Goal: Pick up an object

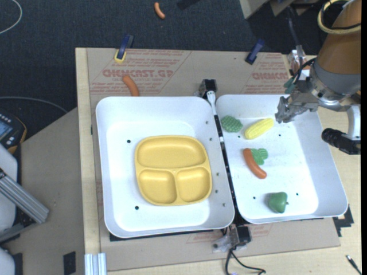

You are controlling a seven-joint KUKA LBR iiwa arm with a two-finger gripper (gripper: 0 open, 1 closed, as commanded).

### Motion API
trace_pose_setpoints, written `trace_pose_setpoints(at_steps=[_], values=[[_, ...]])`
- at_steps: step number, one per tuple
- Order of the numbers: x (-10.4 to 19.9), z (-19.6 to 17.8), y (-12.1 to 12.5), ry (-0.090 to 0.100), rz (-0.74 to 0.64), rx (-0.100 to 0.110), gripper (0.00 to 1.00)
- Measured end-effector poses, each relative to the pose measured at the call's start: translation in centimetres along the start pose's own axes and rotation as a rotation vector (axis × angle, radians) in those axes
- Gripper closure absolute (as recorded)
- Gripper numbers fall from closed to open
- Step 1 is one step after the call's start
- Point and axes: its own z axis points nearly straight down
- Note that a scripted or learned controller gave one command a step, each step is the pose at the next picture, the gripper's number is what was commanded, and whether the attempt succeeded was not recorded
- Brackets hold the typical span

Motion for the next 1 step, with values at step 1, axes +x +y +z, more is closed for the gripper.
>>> trace_pose_setpoints(at_steps=[1], values=[[4.21,1.13,-2.94,0.001,-0.001,0.002,1.00]])
